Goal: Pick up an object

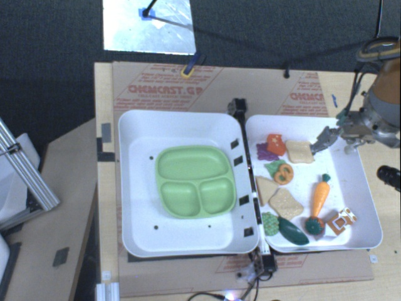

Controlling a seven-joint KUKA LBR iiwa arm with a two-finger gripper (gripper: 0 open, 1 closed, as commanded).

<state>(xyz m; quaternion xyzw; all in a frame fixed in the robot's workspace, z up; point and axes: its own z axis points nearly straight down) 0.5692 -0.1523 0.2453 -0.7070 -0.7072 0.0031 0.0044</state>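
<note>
Just left of the hand [321, 140], a toast slice [299, 152].

Dark blue carpet [50, 55] surrounds the wooden bench [106, 105]; a shiny foil sheet [150, 24] lies beyond it.

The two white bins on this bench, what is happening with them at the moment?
A grey robot arm reaches in from the right, and its gripper hovers over the upper part of the right white bin, close to a pale toast-like piece of toy bread. It holds nothing yet. The same bin holds other toy foods, among them an orange plastic carrot. The left white bin holds a green divided tray.
</note>
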